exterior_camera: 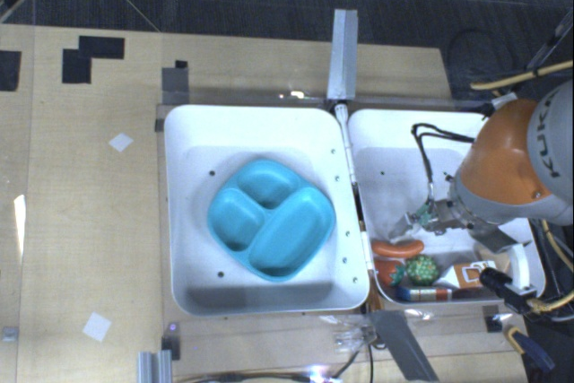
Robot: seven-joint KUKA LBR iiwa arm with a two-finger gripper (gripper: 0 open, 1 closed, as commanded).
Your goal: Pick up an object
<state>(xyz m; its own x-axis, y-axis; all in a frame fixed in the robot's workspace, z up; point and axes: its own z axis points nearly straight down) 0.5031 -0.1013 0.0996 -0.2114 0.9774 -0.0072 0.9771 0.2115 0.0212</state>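
Observation:
My gripper (420,221) hangs low in the right bin (395,148), just above a red-orange sausage-shaped toy (395,248). A green knobbly ball (420,269) lies in front of the sausage. A marker-like piece with a blue and red end (421,292) and an orange-and-white packet (470,275) rest along the bin's front wall. The arm's orange band (507,152) covers the bin's right part. Nothing shows between the gripper's tips.
The left bin (188,193) holds a blue three-compartment plate (271,218). A metal divider post (343,54) stands at the back between the bins. Black cables (430,139) loop over the right bin's rear.

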